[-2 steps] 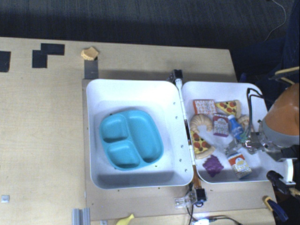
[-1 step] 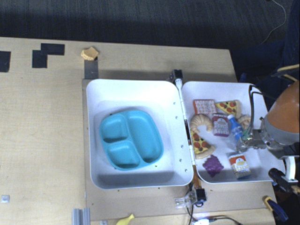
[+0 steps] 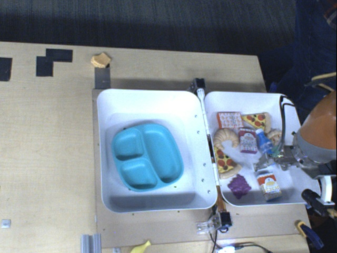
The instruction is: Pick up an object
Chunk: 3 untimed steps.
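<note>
Hovering low over the right bin [image 3: 287, 200] with its finger spread too blurred to judge, the gripper [image 3: 266, 161] is nearing the blue bottle [image 3: 263, 140], and should descend squarely, sparing the neighbouring red packet [image 3: 246, 140] and croissant [image 3: 226, 136] beyond.

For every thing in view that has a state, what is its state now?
Blue tray: upright in the left bin, nothing in its compartments.
Purple toy: lying loose in the right bin.
Small carton: lying loose, ungripped.
Gripper: low over the right bin.
</note>
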### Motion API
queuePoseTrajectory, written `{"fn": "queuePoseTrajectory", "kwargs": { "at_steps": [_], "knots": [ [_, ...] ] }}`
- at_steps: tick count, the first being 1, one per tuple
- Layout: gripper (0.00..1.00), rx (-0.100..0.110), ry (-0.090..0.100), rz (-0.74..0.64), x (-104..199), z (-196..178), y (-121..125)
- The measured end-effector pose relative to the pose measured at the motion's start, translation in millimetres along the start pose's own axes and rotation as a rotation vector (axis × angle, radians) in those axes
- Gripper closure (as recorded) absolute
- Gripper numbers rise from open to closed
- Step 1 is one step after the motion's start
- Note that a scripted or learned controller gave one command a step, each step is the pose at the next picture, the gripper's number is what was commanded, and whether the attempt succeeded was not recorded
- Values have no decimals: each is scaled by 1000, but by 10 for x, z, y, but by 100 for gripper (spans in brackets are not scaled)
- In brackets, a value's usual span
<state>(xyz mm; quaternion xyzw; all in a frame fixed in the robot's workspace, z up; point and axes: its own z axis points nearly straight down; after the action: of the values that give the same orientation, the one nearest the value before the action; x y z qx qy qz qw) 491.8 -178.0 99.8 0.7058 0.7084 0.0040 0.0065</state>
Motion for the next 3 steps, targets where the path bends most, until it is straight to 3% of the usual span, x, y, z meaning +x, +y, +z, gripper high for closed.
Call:
{"fn": "queuePoseTrajectory", "kwargs": {
  "at_steps": [1, 2, 3],
  "knots": [
    [100, -3, 0, -2, 4, -108, 17],
    [0, -3, 0, -2, 5, -108, 17],
    [0, 8, 3, 2, -13, 120, -27]
  ]
}}
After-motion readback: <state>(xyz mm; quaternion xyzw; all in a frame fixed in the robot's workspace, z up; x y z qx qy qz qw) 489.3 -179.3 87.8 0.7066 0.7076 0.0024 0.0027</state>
